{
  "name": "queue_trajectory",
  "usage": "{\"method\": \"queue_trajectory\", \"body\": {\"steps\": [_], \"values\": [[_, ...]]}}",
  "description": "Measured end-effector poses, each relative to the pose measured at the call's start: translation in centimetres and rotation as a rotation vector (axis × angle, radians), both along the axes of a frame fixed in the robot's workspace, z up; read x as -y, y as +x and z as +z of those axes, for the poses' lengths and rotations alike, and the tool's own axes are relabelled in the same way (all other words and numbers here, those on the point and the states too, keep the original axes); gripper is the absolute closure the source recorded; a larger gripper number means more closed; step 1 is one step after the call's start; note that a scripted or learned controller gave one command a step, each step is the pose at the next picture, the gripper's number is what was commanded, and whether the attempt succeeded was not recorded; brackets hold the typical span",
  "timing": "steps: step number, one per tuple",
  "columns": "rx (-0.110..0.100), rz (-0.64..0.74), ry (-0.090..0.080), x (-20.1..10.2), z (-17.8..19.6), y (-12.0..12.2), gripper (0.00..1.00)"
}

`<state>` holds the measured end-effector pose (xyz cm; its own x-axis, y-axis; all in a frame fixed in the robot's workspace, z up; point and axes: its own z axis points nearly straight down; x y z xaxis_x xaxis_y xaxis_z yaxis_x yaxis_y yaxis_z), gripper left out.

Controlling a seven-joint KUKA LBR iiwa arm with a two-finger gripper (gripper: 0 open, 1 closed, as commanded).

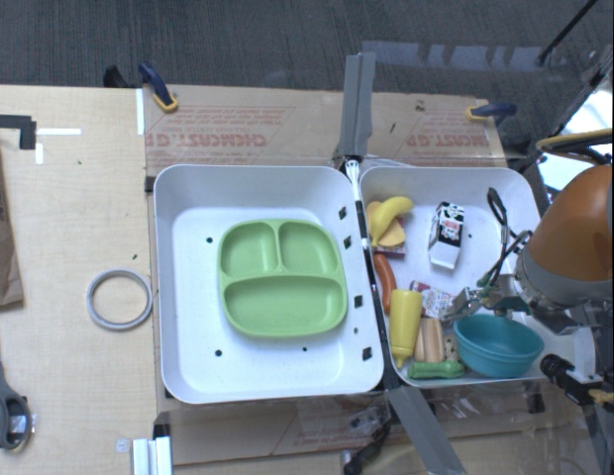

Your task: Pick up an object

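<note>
The right bin [520, 181] holds a yellow banana [389, 210], a small black-and-white milk carton [447, 234], a red sausage [385, 279], a yellow bottle [404, 323], a tan bun [430, 340], a green piece [435, 369] and a blue bowl [497, 345]. My gripper [472, 302] hangs low in this bin, just over the bowl's left rim and right of a crinkled packet [435, 300]. Nothing shows plainly in its grasp. The arm's orange band [582, 221] is at the right edge.
The left bin [183, 295] carries a green divided plate [282, 277]. A grey tape ring [119, 298] lies on the bench to the left. A metal divider [357, 117] stands between the bins at the back. Blue clamps [158, 85] hold the cardboard.
</note>
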<state>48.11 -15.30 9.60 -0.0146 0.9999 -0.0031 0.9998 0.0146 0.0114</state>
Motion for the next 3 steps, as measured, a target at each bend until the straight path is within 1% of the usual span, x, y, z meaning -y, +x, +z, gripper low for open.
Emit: {"method": "queue_trajectory", "body": {"steps": [1,2,3], "values": [[0.000,0.000,0.000,0.0,0.0,0.0,0.00],[0.001,0.068,-0.003,-2.3,0.0,0.0,0.00],[-0.003,0.405,-0.003,-5.2,0.0,6.7,0.00]]}}
